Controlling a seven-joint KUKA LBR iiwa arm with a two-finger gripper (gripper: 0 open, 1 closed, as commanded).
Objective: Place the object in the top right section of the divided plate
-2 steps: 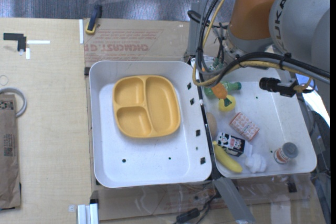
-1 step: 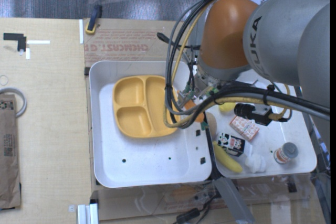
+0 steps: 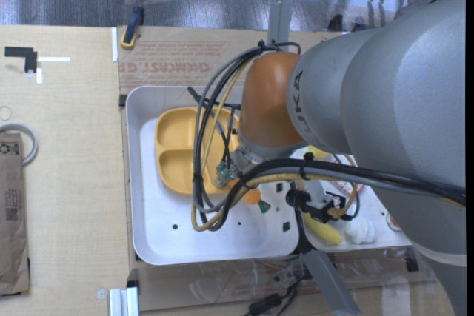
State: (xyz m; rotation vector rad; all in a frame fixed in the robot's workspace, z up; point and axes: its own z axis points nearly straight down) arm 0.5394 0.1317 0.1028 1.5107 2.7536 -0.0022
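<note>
Camera view: arm (image 3: 348,92) covers frame centre above the yellow divided plate (image 3: 174,152) in the left bin (image 3: 148,233). Gripper state: cannot tell. Likely object, a banana (image 3: 324,231) at lower centre-right, looks light, smooth; grasp mid-body.

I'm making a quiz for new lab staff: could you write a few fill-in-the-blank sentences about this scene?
1. The divided plate is coloured ____.
2. The plate lies in a shallow ____ bin.
3. The band above the arm's wrist is ____.
4. Black ____ loop from the arm across the plate.

Missing words: yellow; white; orange; cables
</note>
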